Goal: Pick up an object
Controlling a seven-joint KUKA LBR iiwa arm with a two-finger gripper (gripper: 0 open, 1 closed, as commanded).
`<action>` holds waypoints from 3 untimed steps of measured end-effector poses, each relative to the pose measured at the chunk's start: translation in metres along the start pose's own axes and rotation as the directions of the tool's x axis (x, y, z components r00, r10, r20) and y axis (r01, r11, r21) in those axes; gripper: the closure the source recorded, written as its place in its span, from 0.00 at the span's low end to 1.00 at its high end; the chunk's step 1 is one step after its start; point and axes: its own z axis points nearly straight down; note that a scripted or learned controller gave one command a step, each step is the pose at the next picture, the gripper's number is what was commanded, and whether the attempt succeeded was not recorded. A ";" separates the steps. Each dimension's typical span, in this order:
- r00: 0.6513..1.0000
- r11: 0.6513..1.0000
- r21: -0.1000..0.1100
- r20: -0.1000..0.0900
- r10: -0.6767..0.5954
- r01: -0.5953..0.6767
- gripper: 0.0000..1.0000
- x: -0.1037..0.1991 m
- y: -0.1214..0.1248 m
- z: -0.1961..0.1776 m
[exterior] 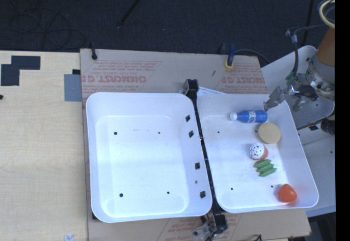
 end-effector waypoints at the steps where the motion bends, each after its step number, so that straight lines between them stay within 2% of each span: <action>1: 1.000 1.000 0.006 -0.002 0.002 -0.002 0.00 -0.001 0.024 -0.007; 3: 1.000 1.000 0.008 -0.002 0.000 0.000 0.00 0.000 0.023 -0.009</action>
